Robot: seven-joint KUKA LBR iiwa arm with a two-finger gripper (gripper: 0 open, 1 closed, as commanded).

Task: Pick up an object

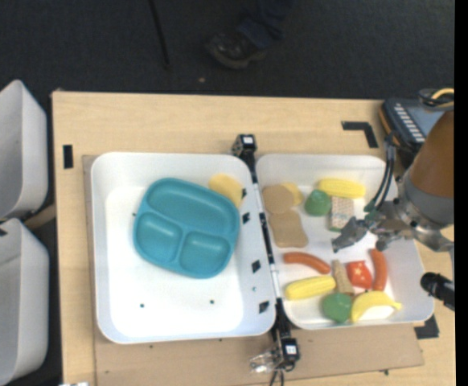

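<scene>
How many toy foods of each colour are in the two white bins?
Yellow: 4
Green: 2
Red or orange: 3
Tan: 2
Total: 11

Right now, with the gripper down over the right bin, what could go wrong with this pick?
The gripper hangs over a crowded right bin: it may nudge the red toy or the tan slice instead of gripping anything. The corn cob and banana are rounded and could slip out.

Single fixed overhead camera, slanted down over both white bins [105, 240].
</scene>
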